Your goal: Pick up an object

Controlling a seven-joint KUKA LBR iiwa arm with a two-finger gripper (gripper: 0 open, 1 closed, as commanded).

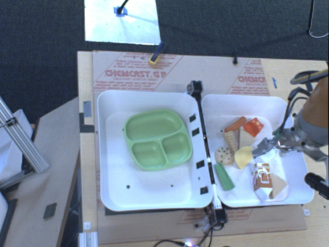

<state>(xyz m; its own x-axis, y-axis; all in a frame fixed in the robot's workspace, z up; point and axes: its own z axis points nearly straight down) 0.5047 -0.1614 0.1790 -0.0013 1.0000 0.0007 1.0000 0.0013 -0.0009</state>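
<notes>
Red "CHEMCAST GP" lettering repeats across the brown sheet (133,72) under the two white bins, and no other writing is legible. In the right bin (216,104) lie a sausage (235,124), an orange block (253,126), a cookie (223,155), a yellow piece (243,157), a green stick (224,176) and an orange-and-white packet (262,178), while the left bin (110,104) holds a green divided plate (157,139). Reaching in from the right, the gripper (263,146) sits low just beside the yellow piece and above the packet, its fingers too blurred to tell whether spread or closed.

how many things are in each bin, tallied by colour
Left bin:
green divided tray: 1

Right bin:
green stick: 1
red-orange pieces: 2
yellow piece: 1
tan or brown pieces: 3

Total: 8
</notes>
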